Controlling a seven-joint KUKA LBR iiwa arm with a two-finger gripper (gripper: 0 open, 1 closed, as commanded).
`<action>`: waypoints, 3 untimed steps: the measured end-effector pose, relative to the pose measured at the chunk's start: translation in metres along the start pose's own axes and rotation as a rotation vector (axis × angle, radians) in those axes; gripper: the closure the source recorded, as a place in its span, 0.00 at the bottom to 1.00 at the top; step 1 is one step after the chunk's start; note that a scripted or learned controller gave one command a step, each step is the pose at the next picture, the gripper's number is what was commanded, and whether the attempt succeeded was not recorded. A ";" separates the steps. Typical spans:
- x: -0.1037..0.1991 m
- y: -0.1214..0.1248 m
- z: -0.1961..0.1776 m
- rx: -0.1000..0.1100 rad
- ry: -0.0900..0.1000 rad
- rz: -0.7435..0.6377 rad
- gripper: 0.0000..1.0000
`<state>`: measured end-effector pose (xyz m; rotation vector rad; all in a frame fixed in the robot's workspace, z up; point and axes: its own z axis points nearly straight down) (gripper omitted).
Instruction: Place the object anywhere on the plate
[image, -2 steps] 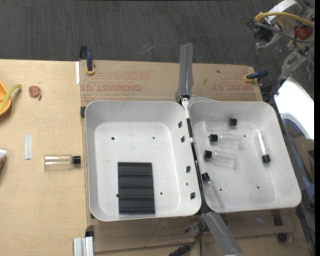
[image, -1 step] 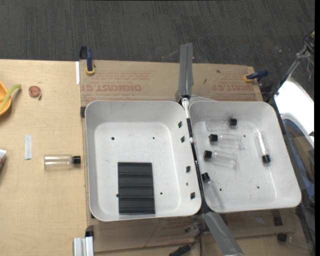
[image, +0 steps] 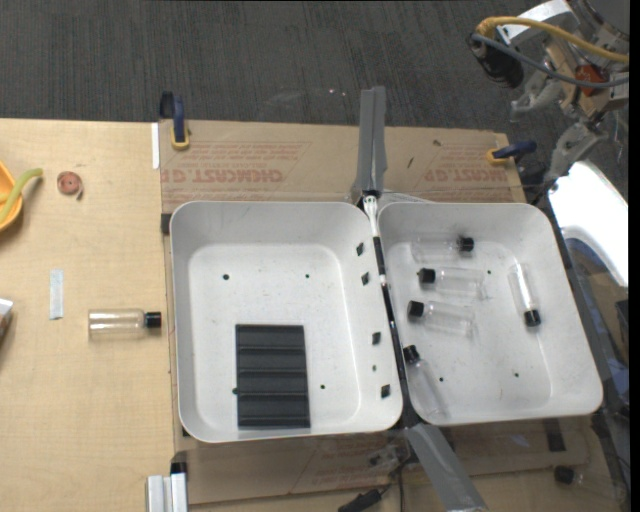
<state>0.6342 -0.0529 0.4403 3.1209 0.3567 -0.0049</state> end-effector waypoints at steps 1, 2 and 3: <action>-0.026 0.116 0.005 0.001 -0.003 0.027 0.00; -0.002 -0.104 0.000 -0.001 0.000 -0.117 0.00; 0.011 0.024 0.012 0.000 -0.003 -0.218 0.00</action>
